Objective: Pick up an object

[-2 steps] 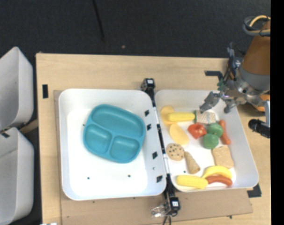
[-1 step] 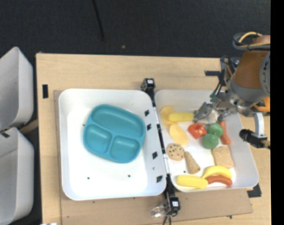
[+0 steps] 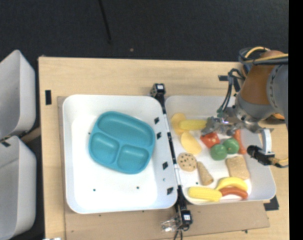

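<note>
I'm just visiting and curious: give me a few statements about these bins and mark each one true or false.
1. The blue plate lies in the left bin. True.
2. The cookie sits on the blue plate. False: it lies in the right bin, near the divider.
3. The gripper is above the right bin. True.
4. The corn cob lies at the right bin's far edge. False: it lies at the near edge.

Glossy plastic blue tray (image 3: 122, 142); matt wooden bench (image 3: 106, 76).
</note>
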`<state>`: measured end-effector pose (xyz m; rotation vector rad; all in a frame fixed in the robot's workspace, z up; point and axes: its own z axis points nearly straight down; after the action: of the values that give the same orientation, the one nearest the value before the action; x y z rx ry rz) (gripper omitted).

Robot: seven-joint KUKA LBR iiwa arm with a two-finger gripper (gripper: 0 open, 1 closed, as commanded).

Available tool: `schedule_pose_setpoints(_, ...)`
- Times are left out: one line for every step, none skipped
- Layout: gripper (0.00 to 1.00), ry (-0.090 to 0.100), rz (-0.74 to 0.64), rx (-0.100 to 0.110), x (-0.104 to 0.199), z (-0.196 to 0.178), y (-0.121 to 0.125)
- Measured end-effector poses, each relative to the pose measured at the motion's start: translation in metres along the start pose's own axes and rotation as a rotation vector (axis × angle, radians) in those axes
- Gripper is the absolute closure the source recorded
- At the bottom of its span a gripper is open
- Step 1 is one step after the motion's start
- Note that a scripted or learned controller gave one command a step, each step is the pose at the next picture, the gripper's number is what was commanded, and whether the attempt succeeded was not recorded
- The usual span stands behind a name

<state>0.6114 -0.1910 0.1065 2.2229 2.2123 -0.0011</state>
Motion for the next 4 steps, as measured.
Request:
schedule_pose_setpoints(1.00, 0.000, 0.003, -0.006, -0.001, -0.014, 0.002)
schedule_pose_setpoints(1.00, 0.003, -0.006, -0.003, 0.004, -0.062, 0.000)
schedule_pose_setpoints(1.00, 0.001, -0.007, -0.005, 0.005, -0.126, -0.003)
schedule_pose_setpoints(1.00, 0.003, -0.008, 0.001, 0.004, -0.135, -0.003)
